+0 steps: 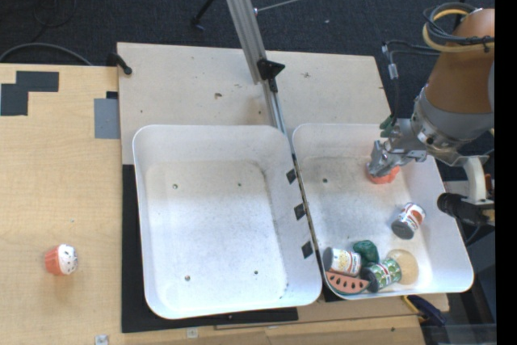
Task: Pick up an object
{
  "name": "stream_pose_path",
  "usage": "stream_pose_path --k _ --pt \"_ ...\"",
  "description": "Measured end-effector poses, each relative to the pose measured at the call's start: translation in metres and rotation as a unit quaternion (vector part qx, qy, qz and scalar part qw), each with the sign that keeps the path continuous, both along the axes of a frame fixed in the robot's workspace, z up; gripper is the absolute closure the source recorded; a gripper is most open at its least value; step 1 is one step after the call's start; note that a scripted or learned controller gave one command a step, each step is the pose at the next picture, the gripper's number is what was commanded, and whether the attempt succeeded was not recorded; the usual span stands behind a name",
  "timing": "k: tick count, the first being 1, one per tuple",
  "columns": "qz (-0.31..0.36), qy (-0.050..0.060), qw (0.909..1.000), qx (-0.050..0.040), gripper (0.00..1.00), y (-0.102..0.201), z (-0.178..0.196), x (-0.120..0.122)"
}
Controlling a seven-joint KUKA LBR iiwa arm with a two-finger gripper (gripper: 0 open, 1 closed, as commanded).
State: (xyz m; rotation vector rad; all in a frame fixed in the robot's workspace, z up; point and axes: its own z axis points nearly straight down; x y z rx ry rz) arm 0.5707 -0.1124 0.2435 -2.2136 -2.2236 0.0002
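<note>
My gripper (381, 165) reaches down into the right bin (339, 190) near its upper right part, directly over a small orange-red object (384, 174) that peeks out beneath the fingers. Lower in the same bin lies a small can with a red and white label (409, 220). Several toy food items cluster at the bin's front edge: a white jar (345, 261), a dark green piece (366, 249), a green-labelled can (383, 272), a tan round piece (405, 264) and a watermelon slice (346, 283).
The left bin (212, 214) sits beside the right one, split from it by a ridge with black clips. A slanted metal rail (246, 20) rises behind the bins. A small red and white toy (61, 259) lies on the wooden table at left.
</note>
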Motion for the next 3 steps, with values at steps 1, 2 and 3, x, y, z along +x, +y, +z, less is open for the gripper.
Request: stream_pose_path --k 1,2,3 --pt "0.0 0.001 1.0 0.0003 1.0 0.059 -0.009 -0.01" --pt "0.0 0.001 1.0 0.0002 1.0 0.115 -0.002 -0.016" --pt "0.0 0.002 1.0 -0.0004 1.0 0.166 -0.013 -0.024"
